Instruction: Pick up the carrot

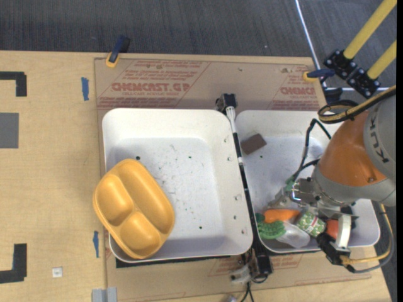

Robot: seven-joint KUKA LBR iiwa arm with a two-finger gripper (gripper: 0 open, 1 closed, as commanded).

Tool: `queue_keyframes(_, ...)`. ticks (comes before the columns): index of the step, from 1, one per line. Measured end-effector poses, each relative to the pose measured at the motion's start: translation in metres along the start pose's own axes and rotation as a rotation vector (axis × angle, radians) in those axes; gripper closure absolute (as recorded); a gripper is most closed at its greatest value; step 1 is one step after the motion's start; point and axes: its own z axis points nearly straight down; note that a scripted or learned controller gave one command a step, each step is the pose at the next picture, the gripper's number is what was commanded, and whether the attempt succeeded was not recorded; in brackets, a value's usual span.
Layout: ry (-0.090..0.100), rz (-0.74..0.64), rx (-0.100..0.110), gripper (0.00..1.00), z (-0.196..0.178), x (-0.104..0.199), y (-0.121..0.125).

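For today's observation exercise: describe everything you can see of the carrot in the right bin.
The carrot is a small orange piece, smooth and toy-like, lying roughly level near the front of the right bin. Its left end meets a ridged green piece, perhaps its top. The arm's wrist overhangs its right end, hiding that part. A pale object lies just in front of it.

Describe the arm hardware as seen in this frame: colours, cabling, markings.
The arm is grey with a broad orange band above the wrist; part of a dark letter marking sits on the grey shell at the view's right edge. Black cables loop along its left side. The tool is a cluster of silver-grey metal parts beneath the band.
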Motion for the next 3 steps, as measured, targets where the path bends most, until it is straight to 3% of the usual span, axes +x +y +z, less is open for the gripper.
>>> queue_keyframes(3, 0.000, 0.000, 0.000, 0.00, 0.0000, 0.0000, 0.0000)
